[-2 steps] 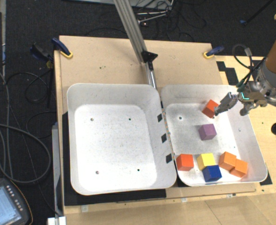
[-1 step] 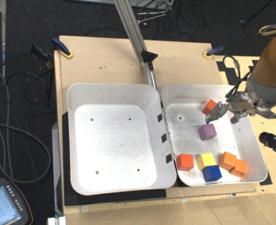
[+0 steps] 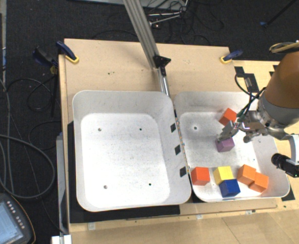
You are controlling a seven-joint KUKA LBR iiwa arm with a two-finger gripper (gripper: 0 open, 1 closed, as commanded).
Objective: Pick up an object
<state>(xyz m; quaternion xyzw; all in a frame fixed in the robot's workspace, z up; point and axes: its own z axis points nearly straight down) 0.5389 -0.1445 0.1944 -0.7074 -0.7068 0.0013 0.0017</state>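
The right bin (image 3: pixel 202 146) holds several small blocks. A purple block (image 3: pixel 225 145) lies near its middle, and an orange block (image 3: pixel 228 117) sits just behind it. My gripper (image 3: pixel 234 134) hangs low over the bin between these two, right above the purple block's far edge. Whether it touches either block is unclear. Along the front wall lie an orange block (image 3: pixel 200 175), a yellow block (image 3: pixel 223 174), a blue block (image 3: pixel 230 187) and two more orange blocks (image 3: pixel 247 173) (image 3: pixel 259 182) side by side.
The left bin (image 3: pixel 124 151) sits beside the right one, their rims meeting at the middle. A slanted metal pole (image 3: pixel 144 29) reaches in from the top to the bins' back edge. The arm's orange and grey body (image 3: pixel 289 90) overhangs the right bin's right side.
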